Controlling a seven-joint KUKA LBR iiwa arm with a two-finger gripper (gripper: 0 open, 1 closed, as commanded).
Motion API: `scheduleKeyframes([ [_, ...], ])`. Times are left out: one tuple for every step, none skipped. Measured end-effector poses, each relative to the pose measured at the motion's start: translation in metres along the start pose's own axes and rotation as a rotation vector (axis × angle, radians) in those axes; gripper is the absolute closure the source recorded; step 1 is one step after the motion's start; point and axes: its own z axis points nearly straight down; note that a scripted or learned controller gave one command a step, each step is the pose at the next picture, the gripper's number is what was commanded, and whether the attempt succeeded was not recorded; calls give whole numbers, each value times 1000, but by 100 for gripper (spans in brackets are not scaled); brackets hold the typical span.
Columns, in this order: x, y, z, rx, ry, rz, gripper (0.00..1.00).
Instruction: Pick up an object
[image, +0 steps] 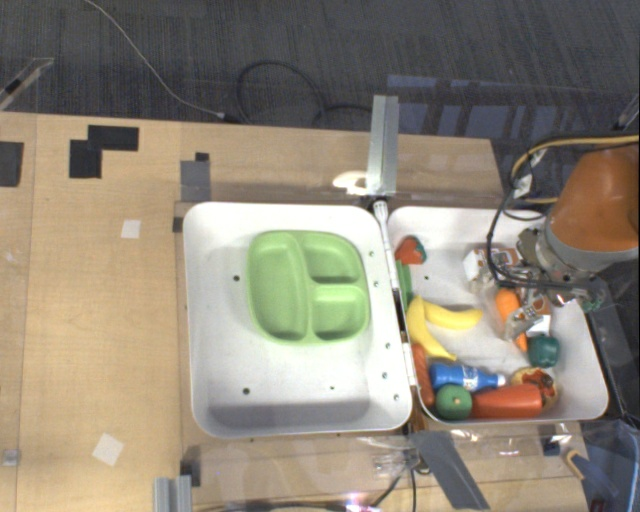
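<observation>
Dark grey carpet lies beyond the far edge of the pale wooden surface (90, 330), and thin black cables trail across it; two shallow white bins sit side by side on the surface, a metal post rising at the far end of the seam between them.

Taking the green divided tray (306, 285) as the landmark: it lies flat in the middle of the left bin (215, 390), its compartments bare; the right bin (590, 385) stands just to the tray's right, across the seam, and it carries all the loose objects.

Nearest the tray, just over the seam, lies a yellow banana (440, 322), curved, with a small red and green piece (409, 250) beyond it toward the far corner; further from the tray and toward the near rim lie a blue bottle (462, 378) with a white cap, a green ball (454, 401) touching it, and a long red-orange object (509, 401) beside the ball; a dark teal round item (543, 350) sits further right again.

The arm (600, 205), grey with its orange band, reaches in far to the tray's right, over the right bin's far right part; the tool (522, 300) hangs low among the clutter, right of the banana, next to an orange item (507, 303) and a clear crumpled wrapper (528, 322); I cannot tell whether the tool is open or closed, nor whether it grips anything.
</observation>
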Motion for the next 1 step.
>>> scheduleKeyframes([
  [-6, 0, -16, 7, -17, -1, 100],
])
